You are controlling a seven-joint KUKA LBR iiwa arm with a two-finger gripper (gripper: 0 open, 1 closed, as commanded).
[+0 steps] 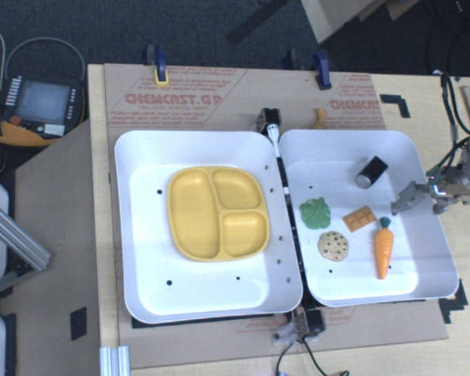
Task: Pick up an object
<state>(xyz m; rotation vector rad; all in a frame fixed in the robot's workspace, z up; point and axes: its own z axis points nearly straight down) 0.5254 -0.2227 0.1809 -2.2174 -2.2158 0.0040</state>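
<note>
Your pincer [411, 198] sits at the right bin's [407, 288] right edge. You cannot tell its grip. The carrot [383, 251] lies near it.

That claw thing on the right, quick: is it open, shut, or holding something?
Gripper: at the right bin's right edge, nothing visibly in it; open or shut cannot be told.

A flat worktop [219, 92] of pale wood-coloured board printed with red lettering carries two shallow white plastic bins side by side. The gripper [411, 197] sits at the right-hand bin's [423, 276] outer edge; the left-hand bin [141, 210] lies well beyond it, across the seam where both rims touch.
</note>
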